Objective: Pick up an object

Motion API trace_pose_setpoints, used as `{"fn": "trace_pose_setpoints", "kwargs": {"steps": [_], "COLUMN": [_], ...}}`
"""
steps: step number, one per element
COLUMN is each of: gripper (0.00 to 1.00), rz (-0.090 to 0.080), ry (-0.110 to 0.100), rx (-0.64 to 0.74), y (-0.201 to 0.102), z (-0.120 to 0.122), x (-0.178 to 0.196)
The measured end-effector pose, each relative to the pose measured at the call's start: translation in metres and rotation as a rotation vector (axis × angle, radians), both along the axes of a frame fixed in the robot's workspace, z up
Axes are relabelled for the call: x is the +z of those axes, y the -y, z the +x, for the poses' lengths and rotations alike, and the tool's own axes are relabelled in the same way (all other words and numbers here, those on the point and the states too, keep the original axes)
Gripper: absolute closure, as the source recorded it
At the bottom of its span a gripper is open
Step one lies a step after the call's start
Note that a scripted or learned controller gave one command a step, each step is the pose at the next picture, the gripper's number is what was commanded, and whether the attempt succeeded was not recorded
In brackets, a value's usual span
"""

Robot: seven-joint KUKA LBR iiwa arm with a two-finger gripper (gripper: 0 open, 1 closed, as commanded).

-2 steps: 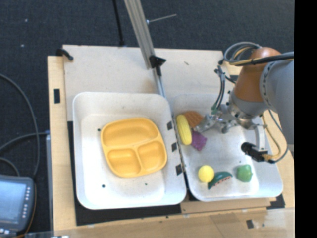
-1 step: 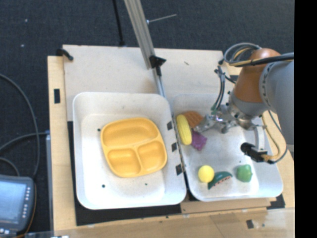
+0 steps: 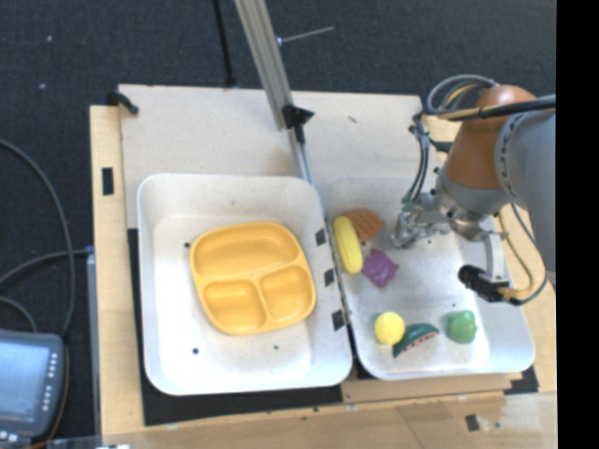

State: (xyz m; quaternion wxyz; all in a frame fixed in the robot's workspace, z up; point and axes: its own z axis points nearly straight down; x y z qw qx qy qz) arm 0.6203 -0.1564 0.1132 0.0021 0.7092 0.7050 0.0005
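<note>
The gripper [image 3: 409, 230] is lowered into the right bin [image 3: 510, 344], wrist above it, orange band and grey arm rising to the right. Whether anything is gripped cannot be told. Just left of it lie an orange piece [image 3: 366, 221], a corn cob [image 3: 348, 243] and a purple block [image 3: 379, 267]. Nearer the camera lie a lemon [image 3: 389, 326], a teal piece [image 3: 416, 337] and a green fruit [image 3: 460, 325]. A yellow tray [image 3: 251, 275] sits in the left bin [image 3: 168, 344].

Dark carpet floor [image 3: 75, 45], wooden bench [image 3: 215, 129]

pale wooden bench [image 3: 206, 129] bearing two shallow white bins: left bin [image 3: 164, 204] touching right bin [image 3: 510, 344]; dark mat [image 3: 150, 402] under left bin.
</note>
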Motion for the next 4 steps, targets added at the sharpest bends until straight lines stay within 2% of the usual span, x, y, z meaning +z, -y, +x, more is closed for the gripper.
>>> {"fn": "trace_pose_setpoints", "kwargs": {"steps": [2,3,4], "gripper": [1.0,1.0,1.0], "rz": [-0.001,0.001,0.003], "ry": [0.005,-0.001,-0.003], "rx": [0.004,0.007,0.012], "y": [0.002,0.003,-0.052], "z": [-0.009,-0.008,0.007], "x": [0.126,0.133,0.123]}}
